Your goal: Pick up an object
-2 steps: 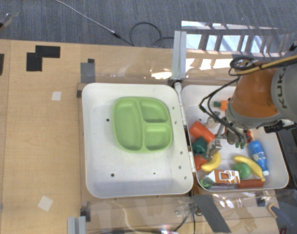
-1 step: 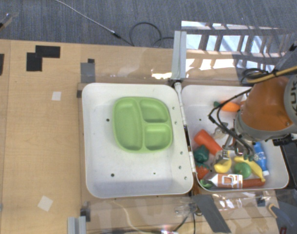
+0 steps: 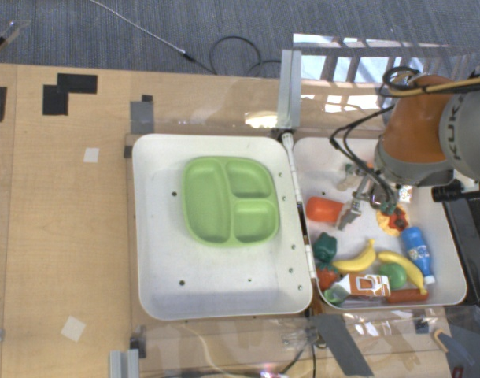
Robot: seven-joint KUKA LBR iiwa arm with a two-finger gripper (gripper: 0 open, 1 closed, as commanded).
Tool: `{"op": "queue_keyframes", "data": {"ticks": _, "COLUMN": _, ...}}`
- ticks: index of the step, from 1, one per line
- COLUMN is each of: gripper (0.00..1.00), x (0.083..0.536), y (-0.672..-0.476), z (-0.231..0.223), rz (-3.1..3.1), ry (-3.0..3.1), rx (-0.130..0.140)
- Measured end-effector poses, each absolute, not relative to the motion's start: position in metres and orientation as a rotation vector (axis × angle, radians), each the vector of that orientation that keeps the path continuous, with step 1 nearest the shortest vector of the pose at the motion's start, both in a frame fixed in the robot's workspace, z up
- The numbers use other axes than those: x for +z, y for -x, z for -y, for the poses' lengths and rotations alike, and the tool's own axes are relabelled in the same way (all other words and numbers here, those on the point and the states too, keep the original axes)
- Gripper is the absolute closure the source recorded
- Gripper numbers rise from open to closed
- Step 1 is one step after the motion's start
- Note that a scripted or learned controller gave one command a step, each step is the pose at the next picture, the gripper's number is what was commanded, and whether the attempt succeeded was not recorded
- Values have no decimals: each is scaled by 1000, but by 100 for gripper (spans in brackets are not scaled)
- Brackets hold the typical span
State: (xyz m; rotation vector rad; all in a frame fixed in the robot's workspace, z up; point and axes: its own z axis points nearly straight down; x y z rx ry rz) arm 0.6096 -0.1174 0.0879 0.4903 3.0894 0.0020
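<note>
**Fingers over the orange toy**

I am looking down at two white bins. The left bin has a green plate with three parts in it. The right bin is full of small toys, and that is where I must grab one.

The closest toy is the orange piece, lying near the bin's left wall. It looks like light, hard plastic, smooth and a bit slippery. I think it will not squash or break. I would pinch it across its short sides, near the middle, so it does not pop out.

Below it are a dark green toy, two yellow bananas, a blue bottle and a small juice box. They sit close together, so they look harder to grab.

My gripper hangs just to the right of the orange piece, pointing down and to the left. Its fingers look a little apart, with nothing between them. The arm comes in from the right, bent low over the bin, with its orange band above the wrist.
</note>
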Motion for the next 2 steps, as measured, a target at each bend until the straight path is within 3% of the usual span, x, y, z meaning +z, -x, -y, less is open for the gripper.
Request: {"op": "queue_keyframes", "data": {"ticks": 2, "gripper": 0, "x": 89, "y": -539, "z": 207, "rz": -3091, "ry": 482, "rx": -8}}
